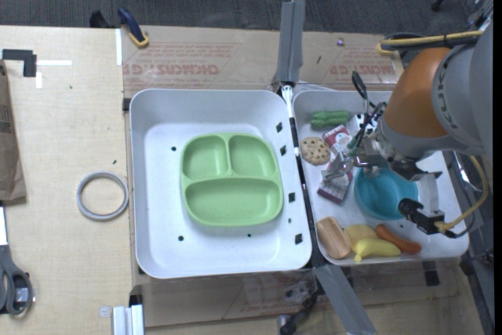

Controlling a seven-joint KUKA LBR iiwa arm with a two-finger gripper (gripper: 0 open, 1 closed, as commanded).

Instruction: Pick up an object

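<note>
The arm (439, 102) reaches in from the right, its orange band above the right bin (307, 200). The claw (343, 167) hangs low over the bin's middle, pointing left and down. Whether it is wide or narrow cannot be told; its metal tip blends into a small packet (335, 186) beneath it, and nothing is clearly held.

The right bin is crowded. At the top lies a green vegetable (329, 119), with a red and white wrapper (339, 139) just below it. A cookie (314, 150) sits by the left wall. A blue bowl (384, 196) sits right of the packet, partly under the arm. Along the front edge lie a bread roll (334, 238), a banana (372, 244) and a carrot (398, 239), side by side and touching.

The left bin (149, 192) holds a green plate (231, 179) with 3 compartments, lying flat near its middle.

On the bench (63, 137), left of the bins, lies a grey ring (103, 194). Scissors (14, 288) lie at the lower left corner, and a brown bag (9, 139) at the left edge.
</note>
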